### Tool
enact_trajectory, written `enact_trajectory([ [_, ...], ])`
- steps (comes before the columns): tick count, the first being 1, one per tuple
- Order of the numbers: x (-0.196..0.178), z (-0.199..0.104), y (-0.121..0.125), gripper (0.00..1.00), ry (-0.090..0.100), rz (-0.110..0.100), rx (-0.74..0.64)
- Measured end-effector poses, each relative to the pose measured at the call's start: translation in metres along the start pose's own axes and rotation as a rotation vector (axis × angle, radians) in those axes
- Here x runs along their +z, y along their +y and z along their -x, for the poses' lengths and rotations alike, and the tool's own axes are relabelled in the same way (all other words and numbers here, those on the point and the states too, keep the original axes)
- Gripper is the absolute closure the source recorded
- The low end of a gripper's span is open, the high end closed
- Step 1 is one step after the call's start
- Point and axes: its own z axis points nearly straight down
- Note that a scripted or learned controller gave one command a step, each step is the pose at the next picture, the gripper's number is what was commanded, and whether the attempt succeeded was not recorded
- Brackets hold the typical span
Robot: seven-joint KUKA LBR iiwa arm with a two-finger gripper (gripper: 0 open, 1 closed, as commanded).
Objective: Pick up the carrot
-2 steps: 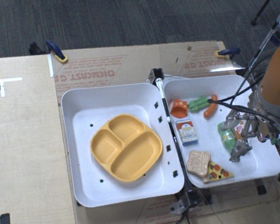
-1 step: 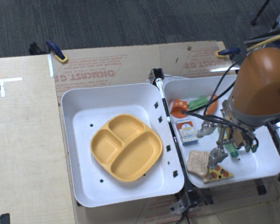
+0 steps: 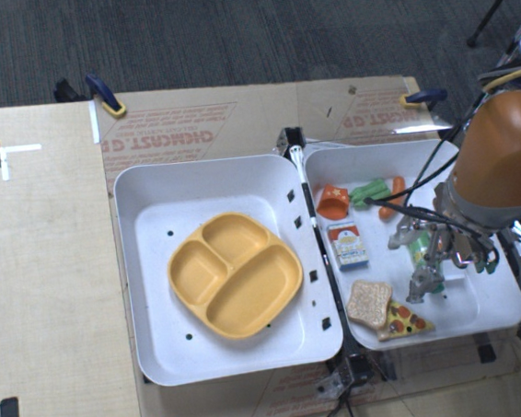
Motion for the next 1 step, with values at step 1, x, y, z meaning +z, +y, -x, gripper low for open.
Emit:
enact_trajectory([
  [1,0.0543,-0.0290,0.0173,0.00,0.000,0.001,-0.235],
])
